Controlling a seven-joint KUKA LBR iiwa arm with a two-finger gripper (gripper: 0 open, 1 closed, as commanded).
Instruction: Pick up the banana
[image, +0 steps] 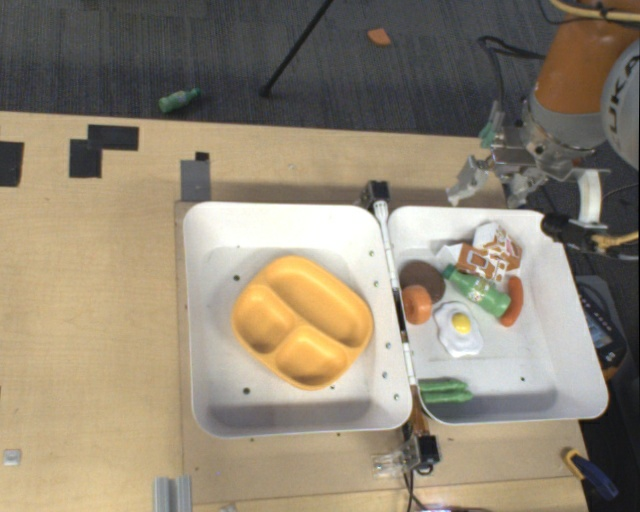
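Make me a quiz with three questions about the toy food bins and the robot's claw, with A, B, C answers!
1. Where is the yellow tray?
A. In the left bin
B. In the right bin
C. On the floor

2. How many fried eggs are in the right bin?
A. Three
B. One
C. Five

3. Where is the claw?
A. Down inside the yellow tray
B. Above the far edge of the right bin
C. Over the left bin

Answers:
1. A, the tray sits in the middle of the left bin.
2. B, just one egg lies beside the green bottle.
3. B, the claw hangs by the right bin's far rim.
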